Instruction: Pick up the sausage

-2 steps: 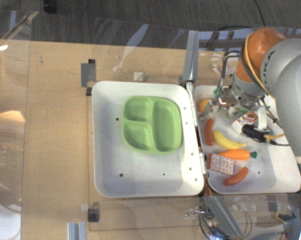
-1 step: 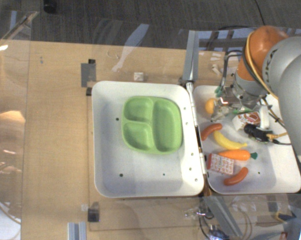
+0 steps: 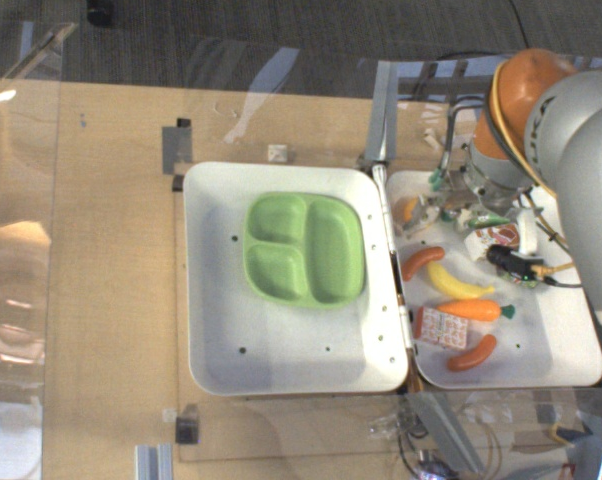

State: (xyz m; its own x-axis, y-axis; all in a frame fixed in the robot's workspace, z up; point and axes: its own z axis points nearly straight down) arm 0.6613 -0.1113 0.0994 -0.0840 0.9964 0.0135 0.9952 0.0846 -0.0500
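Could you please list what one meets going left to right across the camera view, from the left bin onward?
Left bin → green divided plate → right bin, whose contents overlap too much in left-right position to order.

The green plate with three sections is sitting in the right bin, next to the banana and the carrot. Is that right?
Not quite. The green plate is in the left bin, by itself. The banana and the carrot lie in the right bin, as the camera view shows. It does have three sections.

Glossy plastic sausage (image 3: 422,262), matt bins (image 3: 281,368)
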